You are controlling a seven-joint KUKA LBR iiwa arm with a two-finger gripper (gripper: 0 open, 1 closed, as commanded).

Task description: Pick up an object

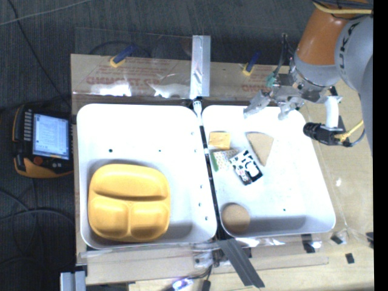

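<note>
Objects for picking lie clustered toward the right bin's (315,180) inner wall, the tan wedge (262,145) nearest the gripper (274,106), which hovers spread and empty over the far rim.

A large yellow moulded plastic shell (128,199) is lying flat in the left bin. In the right bin, a small yellow block (219,140), a tan wedge (262,145), a black-and-white printed packet (244,167) and a brown ball (235,215) are lying apart.
</note>
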